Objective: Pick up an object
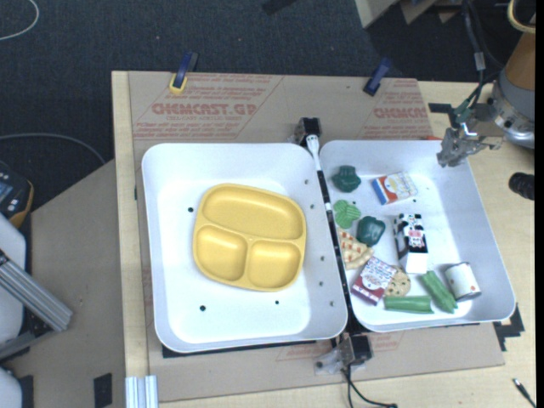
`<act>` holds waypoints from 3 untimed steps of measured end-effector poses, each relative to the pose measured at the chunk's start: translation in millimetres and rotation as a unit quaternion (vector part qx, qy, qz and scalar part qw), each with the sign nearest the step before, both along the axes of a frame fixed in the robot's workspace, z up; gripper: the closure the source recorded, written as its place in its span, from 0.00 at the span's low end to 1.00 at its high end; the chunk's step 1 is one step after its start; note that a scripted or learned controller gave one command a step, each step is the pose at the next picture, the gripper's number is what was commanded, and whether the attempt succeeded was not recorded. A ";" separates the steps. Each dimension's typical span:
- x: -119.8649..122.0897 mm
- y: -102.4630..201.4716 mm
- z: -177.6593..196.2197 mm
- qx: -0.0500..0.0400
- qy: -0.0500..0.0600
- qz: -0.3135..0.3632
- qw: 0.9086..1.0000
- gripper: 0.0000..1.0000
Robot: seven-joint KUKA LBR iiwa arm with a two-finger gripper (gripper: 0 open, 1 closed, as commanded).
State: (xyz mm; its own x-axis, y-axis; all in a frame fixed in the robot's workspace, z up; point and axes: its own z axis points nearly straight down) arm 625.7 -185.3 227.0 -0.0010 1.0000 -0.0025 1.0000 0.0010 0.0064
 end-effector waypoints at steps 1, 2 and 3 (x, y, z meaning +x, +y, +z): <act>-33.8 47.4 -1.3 0.003 0.005 0.002 1.000 1.00; -54.3 97.8 9.0 0.003 0.004 0.002 1.000 1.00; -75.8 147.2 16.4 0.003 0.005 0.002 1.000 1.00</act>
State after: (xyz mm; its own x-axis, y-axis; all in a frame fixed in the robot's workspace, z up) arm 549.9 -38.1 243.4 -0.0057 1.0000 0.0030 1.0000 0.0057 -0.0031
